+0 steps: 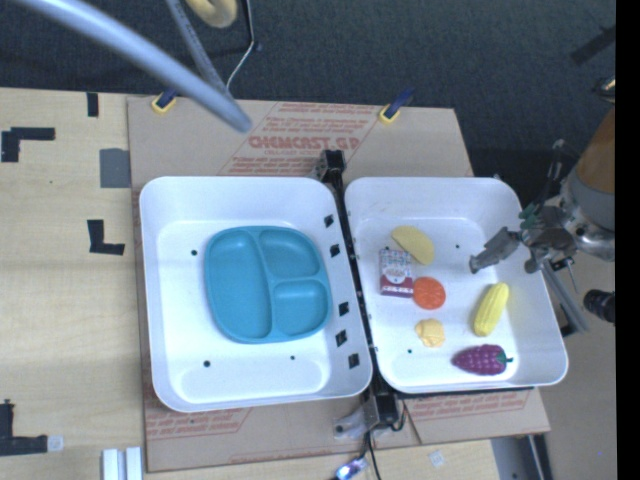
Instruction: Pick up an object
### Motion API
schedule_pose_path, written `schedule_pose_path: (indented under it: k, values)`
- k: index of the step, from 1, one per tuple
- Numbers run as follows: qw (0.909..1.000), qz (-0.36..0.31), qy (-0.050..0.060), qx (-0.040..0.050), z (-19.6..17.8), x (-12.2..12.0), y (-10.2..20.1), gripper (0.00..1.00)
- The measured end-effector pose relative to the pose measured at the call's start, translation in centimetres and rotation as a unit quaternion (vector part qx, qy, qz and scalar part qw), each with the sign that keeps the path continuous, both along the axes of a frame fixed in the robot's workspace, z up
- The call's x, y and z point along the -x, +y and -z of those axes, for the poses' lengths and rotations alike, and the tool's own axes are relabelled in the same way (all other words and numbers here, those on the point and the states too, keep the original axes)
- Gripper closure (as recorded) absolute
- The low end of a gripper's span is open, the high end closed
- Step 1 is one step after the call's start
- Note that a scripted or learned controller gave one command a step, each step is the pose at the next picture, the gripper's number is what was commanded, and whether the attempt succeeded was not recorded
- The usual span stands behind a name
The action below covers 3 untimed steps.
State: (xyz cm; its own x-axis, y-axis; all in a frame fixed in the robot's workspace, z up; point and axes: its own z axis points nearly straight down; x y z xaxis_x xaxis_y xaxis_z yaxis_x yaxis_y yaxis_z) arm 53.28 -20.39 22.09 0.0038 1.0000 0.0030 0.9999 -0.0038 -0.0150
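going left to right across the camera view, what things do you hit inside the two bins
blue divided plate → red and white packet → yellow piece → orange round piece → purple grapes → yellow corn → gripper at the right bin's right side

left bin (160, 298) holds a divided plate (268, 283); right bin (540, 358) holds toy foods (489, 309), carton (397, 271) leftmost

A light wooden bench (60, 298) carries a brown cardboard sheet (300, 138) with red print, held by yellow-and-blue clamps (395, 106). Dark grey carpet (420, 28) lies beyond. Black tape marks (25, 143) dot the wood.
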Motion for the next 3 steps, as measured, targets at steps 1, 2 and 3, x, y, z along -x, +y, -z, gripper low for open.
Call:
schedule_pose_path:
  k: [1, 2, 3]
  values:
    - [1.0, -0.002, -0.006, 0.0015, -0.8, -0.3, 0.1, 0.0]
    - [1.0, -0.002, -0.004, 0.0009, 5.6, -0.2, 0.3, 0.0]
    - [1.0, -0.003, -0.004, 0.0009, 10.8, -0.7, 1.2, 0.0]
